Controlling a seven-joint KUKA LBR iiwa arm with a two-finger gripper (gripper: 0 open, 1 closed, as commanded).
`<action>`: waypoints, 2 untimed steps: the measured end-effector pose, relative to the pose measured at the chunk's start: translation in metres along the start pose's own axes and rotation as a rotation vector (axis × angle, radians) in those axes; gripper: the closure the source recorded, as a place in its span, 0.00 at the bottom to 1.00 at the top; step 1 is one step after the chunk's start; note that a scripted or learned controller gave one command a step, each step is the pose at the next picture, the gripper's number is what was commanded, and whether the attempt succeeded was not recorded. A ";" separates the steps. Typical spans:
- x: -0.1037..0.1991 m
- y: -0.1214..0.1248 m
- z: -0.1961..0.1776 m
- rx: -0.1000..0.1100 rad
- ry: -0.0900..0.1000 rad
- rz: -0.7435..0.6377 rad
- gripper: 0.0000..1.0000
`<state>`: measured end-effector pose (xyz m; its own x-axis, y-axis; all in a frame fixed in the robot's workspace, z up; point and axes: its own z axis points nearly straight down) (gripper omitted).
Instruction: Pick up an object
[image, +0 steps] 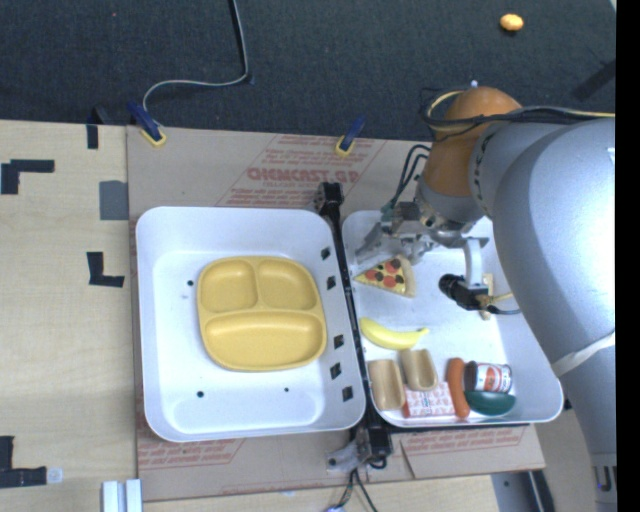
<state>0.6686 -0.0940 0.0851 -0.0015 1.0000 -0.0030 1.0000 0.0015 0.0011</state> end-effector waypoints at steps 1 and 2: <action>0.000 0.000 0.000 0.000 0.000 -0.001 0.00; 0.000 0.000 0.000 0.000 0.000 -0.001 0.00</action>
